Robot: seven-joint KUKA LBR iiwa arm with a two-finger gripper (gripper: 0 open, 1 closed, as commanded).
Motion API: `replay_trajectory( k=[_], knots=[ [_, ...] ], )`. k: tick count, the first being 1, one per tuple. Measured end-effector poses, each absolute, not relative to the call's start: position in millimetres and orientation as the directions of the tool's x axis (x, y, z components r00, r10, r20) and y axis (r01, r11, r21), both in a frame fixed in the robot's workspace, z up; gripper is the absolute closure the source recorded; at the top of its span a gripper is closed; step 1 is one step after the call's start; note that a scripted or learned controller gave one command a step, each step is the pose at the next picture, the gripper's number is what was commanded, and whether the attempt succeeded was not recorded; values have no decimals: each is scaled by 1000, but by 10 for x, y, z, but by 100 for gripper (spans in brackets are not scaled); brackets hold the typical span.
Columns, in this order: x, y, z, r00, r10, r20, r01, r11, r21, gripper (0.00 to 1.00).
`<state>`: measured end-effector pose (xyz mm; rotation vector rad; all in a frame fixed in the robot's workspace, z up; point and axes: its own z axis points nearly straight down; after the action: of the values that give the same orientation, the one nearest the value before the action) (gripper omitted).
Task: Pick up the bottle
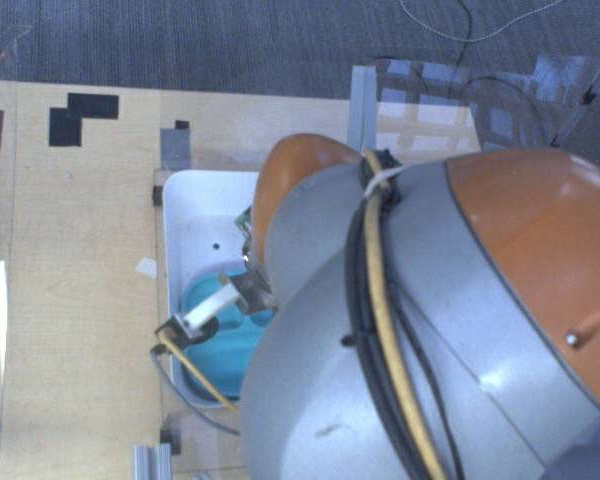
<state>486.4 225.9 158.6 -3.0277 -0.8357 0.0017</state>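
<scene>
One white bin (195, 203), one teal bottle (225, 343)

Pale wooden bench against dark carpet

A light wood bench top (70, 298) is marked with black tape patches (80, 116) near its far edge. Grey-blue carpet (230, 18) is seen beyond it, crossed by a thin looping white cable (460, 13). Even, diffuse light is cast throughout.
</scene>
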Motion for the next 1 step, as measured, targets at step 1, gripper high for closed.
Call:
replay_trajectory(
  k=[1],
  knots=[
    [4870, 2260, 2456, 700, 714, 2, 714, -700, 0, 0]
  ],
)
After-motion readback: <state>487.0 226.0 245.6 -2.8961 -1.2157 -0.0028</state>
